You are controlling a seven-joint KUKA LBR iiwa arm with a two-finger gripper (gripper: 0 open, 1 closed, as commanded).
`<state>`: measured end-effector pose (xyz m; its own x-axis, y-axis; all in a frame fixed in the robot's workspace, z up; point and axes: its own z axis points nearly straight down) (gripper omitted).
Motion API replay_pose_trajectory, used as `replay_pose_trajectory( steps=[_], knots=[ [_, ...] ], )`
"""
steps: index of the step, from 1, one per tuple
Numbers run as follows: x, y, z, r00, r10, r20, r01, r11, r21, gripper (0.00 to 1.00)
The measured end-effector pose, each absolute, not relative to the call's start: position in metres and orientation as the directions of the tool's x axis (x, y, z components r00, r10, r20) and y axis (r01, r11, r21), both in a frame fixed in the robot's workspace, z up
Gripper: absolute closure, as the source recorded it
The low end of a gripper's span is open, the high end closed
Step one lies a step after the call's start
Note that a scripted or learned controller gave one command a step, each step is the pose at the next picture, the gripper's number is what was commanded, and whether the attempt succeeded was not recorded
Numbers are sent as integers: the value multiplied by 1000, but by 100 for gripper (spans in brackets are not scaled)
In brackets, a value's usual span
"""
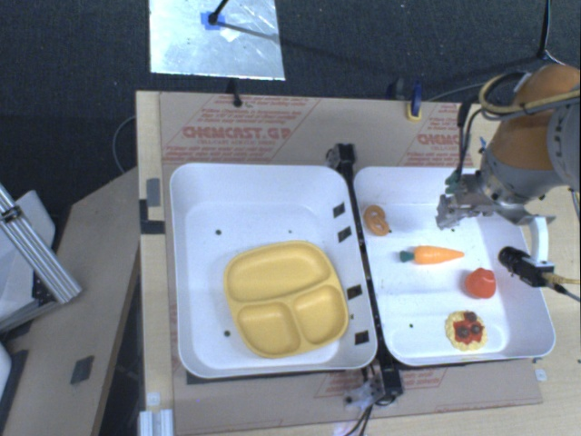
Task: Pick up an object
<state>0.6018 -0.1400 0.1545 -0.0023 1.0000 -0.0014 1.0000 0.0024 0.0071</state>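
Beside one yellow tray: one carrot, tomato, pretzel, cookie.

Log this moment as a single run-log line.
gripper: over right bin, far side | grasp: none seen | nearest: carrot, pretzel | left bin: yellow tray
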Motion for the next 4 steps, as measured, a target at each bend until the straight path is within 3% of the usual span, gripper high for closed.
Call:
replay_pose_trajectory(
  steps=[2,4],
  knots=[
    [608,-132,270,-6,1000,-2,1000,6,7,100],
    [602,-23,255,-10,1000,2,1000,10,1,100]
  ],
)
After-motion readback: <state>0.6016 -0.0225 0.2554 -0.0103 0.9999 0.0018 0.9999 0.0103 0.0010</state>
